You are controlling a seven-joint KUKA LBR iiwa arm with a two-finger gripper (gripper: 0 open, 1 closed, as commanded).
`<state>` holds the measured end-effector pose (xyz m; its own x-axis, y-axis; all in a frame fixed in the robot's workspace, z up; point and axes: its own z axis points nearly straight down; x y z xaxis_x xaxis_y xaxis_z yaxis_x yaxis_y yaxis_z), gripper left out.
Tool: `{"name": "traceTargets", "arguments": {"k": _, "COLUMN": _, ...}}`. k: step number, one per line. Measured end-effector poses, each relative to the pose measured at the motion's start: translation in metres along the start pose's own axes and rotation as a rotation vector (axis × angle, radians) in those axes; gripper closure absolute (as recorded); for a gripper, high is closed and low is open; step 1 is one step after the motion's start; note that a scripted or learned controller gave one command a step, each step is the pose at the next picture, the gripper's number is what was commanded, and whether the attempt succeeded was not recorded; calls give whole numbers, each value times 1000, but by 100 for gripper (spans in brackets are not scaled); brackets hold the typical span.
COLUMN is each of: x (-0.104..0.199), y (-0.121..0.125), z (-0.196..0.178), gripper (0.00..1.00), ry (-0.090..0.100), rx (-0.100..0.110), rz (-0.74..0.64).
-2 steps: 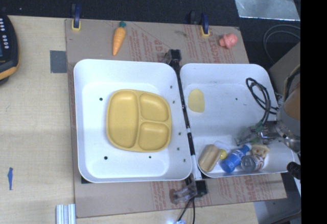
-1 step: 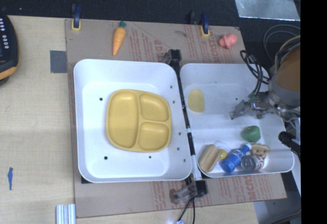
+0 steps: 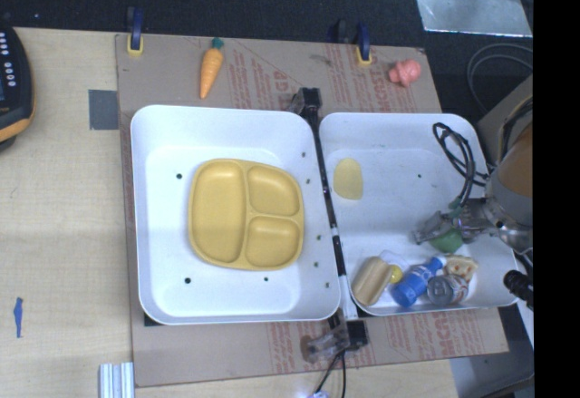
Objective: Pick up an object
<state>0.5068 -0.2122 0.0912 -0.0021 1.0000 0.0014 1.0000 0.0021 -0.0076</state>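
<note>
The table point(image 3: 63, 206) carries two shallow white bins side by side. The left bin point(image 3: 163, 287) holds a yellow divided plate point(image 3: 245, 212), lying flat near its middle. The right bin point(image 3: 399, 160) has a pale yellow flat piece point(image 3: 348, 179) by its left wall and, along its near edge, a huddle of small things: a tan roll point(image 3: 370, 280), a blue bottle point(image 3: 415, 286) and a small can point(image 3: 446, 287), touching or nearly so. Outside the bins, on the brown mat, lie a toy carrot point(image 3: 210, 68) and a pink toy point(image 3: 405, 72).

The arm point(image 3: 512, 179) reaches in at the right, and the tool point(image 3: 449, 226) hangs over the right bin just above the huddle (whether it is released or clenched I cannot tell; nothing is visibly between its tips).

The step in hand looks like the approach to a pick from that cluster. To do it well, I would choose the piece with free sides, likely the tan roll at the left end, bring the tool straight down with its jaws across the narrow width, and keep clear of the bin wall and the black cable point(image 3: 453, 151) nearby.
</note>
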Motion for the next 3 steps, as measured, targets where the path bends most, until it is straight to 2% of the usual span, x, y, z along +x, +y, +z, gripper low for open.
{"name": "traceTargets", "arguments": {"k": 1, "x": -1, "y": 3, "z": -11, "gripper": 100, "ry": -2, "rx": -4, "rz": -2}}
{"name": "traceTargets", "arguments": {"k": 2, "x": 73, "y": 26, "z": 0, "gripper": 100, "ry": 3, "rx": -4, "rz": -10}}
{"name": "traceTargets", "arguments": {"k": 3, "x": 136, "y": 50, "z": -107, "gripper": 100, "ry": 1, "rx": -17, "rz": -9}}
